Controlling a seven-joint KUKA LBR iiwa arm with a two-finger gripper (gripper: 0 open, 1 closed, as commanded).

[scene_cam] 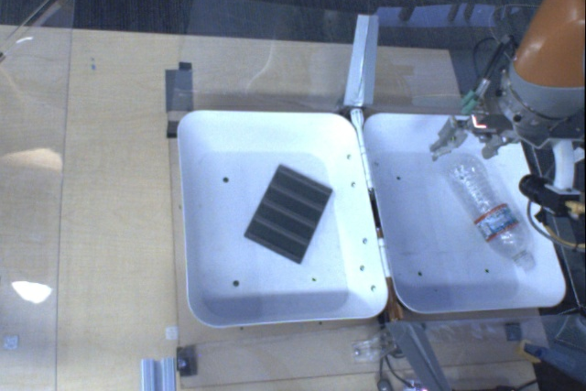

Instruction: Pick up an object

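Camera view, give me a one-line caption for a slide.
End effector poised over the right bin near a clear plastic bottle; a dark ridged block lies in the left bin.

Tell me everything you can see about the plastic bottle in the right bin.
The plastic bottle is clear, ribbed and looks empty, with a red and blue label band around its lower half. It lies on its side on the floor of the right bin, slanting from upper left to lower right, toward the bin's right side. The claw is above its upper end; contact cannot be judged.
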